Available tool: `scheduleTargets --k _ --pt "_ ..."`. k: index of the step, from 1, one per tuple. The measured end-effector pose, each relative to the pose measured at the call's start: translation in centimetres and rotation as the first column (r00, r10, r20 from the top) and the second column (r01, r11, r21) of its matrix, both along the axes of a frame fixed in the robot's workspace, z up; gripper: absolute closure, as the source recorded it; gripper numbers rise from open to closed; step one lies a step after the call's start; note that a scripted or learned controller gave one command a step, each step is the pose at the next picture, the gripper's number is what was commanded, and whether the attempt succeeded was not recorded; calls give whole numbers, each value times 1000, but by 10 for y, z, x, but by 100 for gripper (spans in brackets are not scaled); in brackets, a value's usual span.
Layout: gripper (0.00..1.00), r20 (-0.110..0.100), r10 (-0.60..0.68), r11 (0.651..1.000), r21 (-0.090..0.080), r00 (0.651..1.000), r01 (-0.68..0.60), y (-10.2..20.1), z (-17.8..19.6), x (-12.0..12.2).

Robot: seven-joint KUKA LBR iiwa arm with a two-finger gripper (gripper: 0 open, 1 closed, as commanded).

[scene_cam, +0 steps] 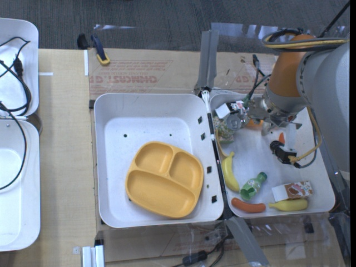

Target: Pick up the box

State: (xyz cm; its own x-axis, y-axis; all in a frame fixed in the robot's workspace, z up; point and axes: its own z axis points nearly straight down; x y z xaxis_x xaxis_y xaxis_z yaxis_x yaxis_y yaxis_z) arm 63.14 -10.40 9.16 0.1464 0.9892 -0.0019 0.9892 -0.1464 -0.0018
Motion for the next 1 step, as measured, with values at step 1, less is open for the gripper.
scheduleTargets --k 1 --pt "0 -1 -108 994 1 994 108 -39 -1 -95"
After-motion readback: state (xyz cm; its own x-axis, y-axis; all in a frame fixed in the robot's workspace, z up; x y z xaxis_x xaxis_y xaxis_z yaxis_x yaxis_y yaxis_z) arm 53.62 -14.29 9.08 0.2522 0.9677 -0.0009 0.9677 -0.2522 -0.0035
